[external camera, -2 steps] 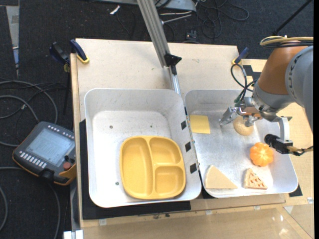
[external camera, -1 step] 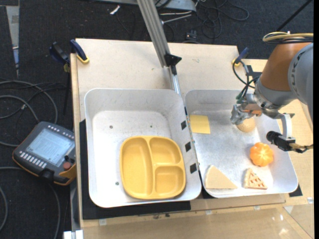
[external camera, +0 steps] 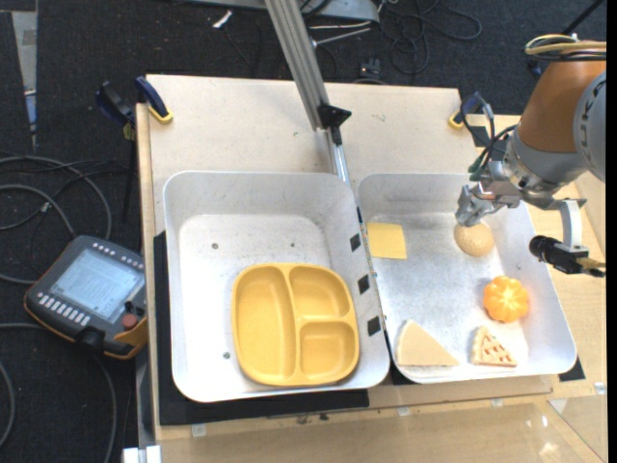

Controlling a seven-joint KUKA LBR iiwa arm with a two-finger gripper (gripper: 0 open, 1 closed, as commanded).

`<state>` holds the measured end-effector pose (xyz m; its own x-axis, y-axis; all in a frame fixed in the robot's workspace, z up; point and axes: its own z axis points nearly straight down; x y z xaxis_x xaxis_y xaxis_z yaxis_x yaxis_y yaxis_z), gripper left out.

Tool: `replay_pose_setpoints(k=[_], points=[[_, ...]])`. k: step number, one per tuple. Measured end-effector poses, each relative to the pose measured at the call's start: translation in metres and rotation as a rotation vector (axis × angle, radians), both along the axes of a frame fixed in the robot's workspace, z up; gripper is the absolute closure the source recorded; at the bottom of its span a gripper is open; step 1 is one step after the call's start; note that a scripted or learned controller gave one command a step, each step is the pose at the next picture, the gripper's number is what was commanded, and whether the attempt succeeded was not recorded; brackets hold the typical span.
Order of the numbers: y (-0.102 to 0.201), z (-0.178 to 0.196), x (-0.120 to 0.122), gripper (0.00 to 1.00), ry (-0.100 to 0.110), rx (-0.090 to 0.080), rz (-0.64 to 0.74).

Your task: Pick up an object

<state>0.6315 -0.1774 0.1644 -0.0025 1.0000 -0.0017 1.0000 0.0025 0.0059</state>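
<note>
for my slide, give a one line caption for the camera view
Gripper poised over a beige roll in the right bin; yellow divided tray in the left.

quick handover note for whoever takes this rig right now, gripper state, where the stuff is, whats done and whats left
Gripper: low in the right bin, directly over the tan egg-shaped piece; nothing is visibly held.

Right bin also holds a yellow square slice near the left wall, an orange, a pale wedge and a waffle-patterned triangle along the front edge.

Left bin holds a yellow divided tray.

Done: arm is positioned at the egg-shaped piece.
Left: the grasp and lift. Nothing is off the bin floor yet.
</note>
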Motion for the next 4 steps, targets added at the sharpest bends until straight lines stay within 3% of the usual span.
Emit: replay_pose_setpoints(k=[2,4], points=[[0.0,0.092,0.008,1.0,-0.001,0.0,0.0],[0.116,0.103,0.009,1.0,0.006,0.004,0.006]])
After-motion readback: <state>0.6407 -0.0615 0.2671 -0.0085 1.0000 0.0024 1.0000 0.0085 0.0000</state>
